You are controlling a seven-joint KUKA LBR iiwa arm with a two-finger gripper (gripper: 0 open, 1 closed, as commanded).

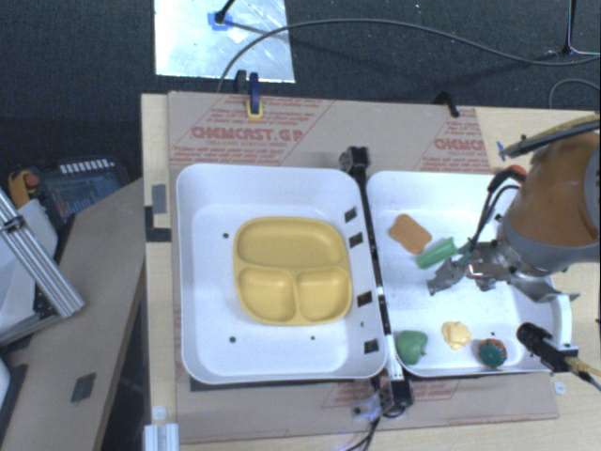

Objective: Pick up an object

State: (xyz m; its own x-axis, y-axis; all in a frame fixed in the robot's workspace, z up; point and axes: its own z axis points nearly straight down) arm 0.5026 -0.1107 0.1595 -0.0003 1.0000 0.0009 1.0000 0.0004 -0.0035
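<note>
The yellow divided tray [289,271] is taking up the middle of the left bin [202,252], leaving only a band of bare floor running along that bin's walls. In the right bin [451,188], the arm [554,209] is hanging over the side toward the bench's right edge, with the hand [449,275] low near the middle. The orange piece [409,233] and green piece [435,252] are lying just beside the hand. The green object [410,345], yellow object [455,334] and round object [491,351] are lining the near wall. The far corner by the divider is lying open.
</note>
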